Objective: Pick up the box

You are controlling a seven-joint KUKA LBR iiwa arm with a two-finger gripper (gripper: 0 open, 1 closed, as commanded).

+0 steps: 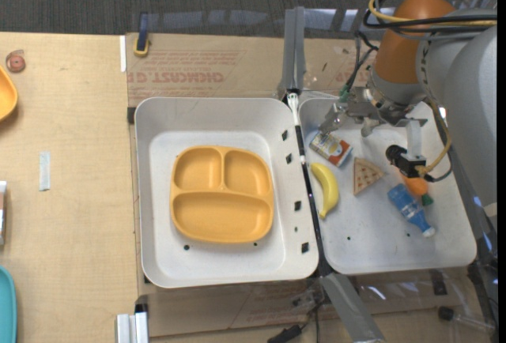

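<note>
Bins sit side by side on the bench, the left bin (150, 199) holding a yellow divided plate (223, 194) that lies flat near its middle, and the right bin (379, 250) holding a scatter of small things. The box (330, 148), a small white carton with red and orange print, lies tilted in the upper left part of the right bin, close to the wall shared with the left bin. Just below it lies a banana (325, 188), curved and running down along that same wall. To the right of the banana rests a tan wedge-shaped piece (366, 175), and farther right a blue bottle (410, 209) lies on its side with an orange item (417, 186) touching its upper end. The arm (443, 57) comes in from the right, its orange band above the wrist, and the gripper (334, 122) hangs over the upper part of the right bin, just above the box. One thin finger points down toward the top edge of the box; whether the gripper is open or closed cannot be told here, and the box is not seen between its fingers. A sheet of brown cardboard (205, 69) lies behind the left bin.
</note>
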